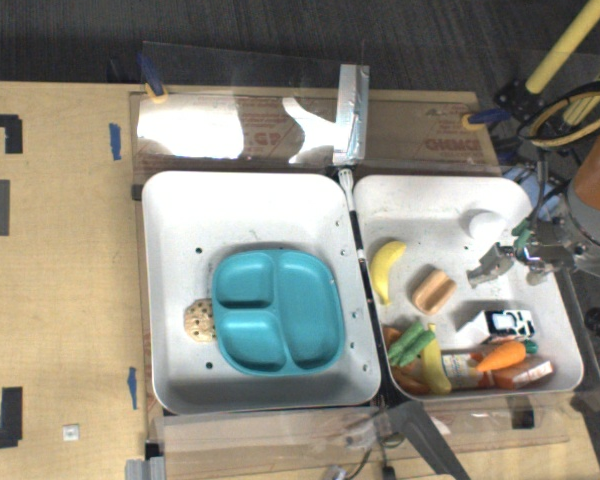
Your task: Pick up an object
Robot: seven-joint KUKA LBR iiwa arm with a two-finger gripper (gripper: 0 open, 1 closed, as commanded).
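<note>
While my claw (492, 264) hovers over the right bin (420, 193), fingers apart and holding nothing, hot dog bun (432, 290) just left of it, toy car (508, 321) just below, banana (384, 268) farther left.

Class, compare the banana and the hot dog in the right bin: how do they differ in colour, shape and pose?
Colour: the banana is yellow; the hot dog is tan with a pinkish middle.
Shape: the banana is curved and tapers; the hot dog is short, blocky and rounded.
Pose: the banana runs up and down the view; the hot dog lies on a diagonal.
Shared: both lie on the right bin floor, side by side, apart.
</note>
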